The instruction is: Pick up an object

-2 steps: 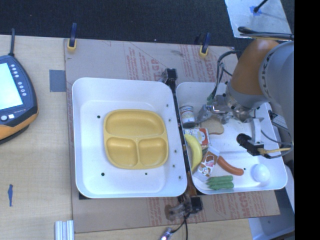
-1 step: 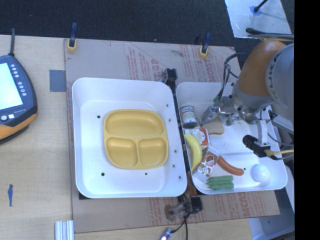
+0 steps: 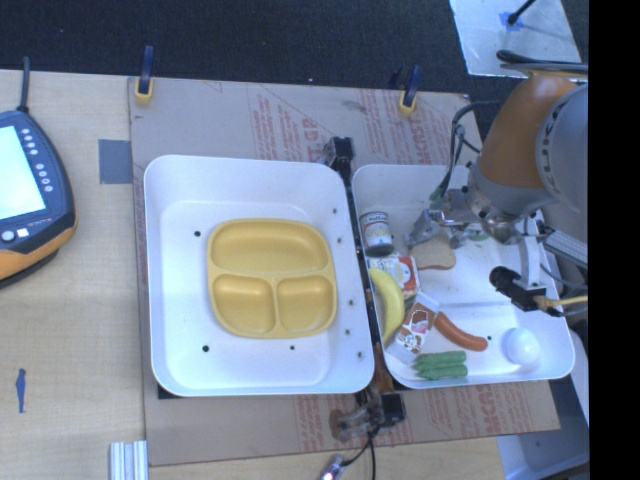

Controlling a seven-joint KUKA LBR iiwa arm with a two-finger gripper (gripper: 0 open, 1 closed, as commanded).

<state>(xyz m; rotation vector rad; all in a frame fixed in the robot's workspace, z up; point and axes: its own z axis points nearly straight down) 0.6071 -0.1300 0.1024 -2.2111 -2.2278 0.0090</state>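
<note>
From the overhead camera view, the gripper [image 3: 447,223] hangs low over the upper part of the right bin [image 3: 560,366], its metal fingers spread fairly wide with nothing between them. A slice of bread [image 3: 436,257] lies just below it, the nearest thing to take. A small can [image 3: 377,232] stands to its left; a banana [image 3: 388,301], its long axis running up-down, a sausage [image 3: 461,333], a green pod [image 3: 441,367] and a white egg [image 3: 520,347] lie farther down. The arm's bulk hides the bin's upper right corner.
</note>
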